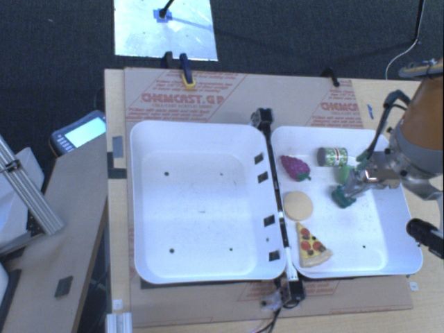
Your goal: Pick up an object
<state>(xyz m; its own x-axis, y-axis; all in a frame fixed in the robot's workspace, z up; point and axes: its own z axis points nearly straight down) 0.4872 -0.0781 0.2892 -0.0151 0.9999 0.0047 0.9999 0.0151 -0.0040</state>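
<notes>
The pizza slice (313,245) lies nearest the camera, at about five o'clock in my right bin (388,259), close to the divider between the bins. Just above it, toward twelve, sits a round tan biscuit (298,205), then a purple bunch of grapes (295,167), and at one o'clock from the grapes a small can (333,157) lying on its side. The left bin (201,207) holds nothing I would reach for.

My pincer (349,189) comes in from three o'clock and is down in the right bin over a green toy (342,196), just below the can. The green piece seems to sit right at my fingertips, but I cannot tell whether I am gripping it, nor how wide I am set.

The risks, as I judge them: the green toy is small and oddly shaped, so it could squirt sideways if I close off-centre or only pinch its edge. The can is near at eleven o'clock; a finger could nudge it and set it rolling. If I lift without a true hold, I come up bare.
</notes>
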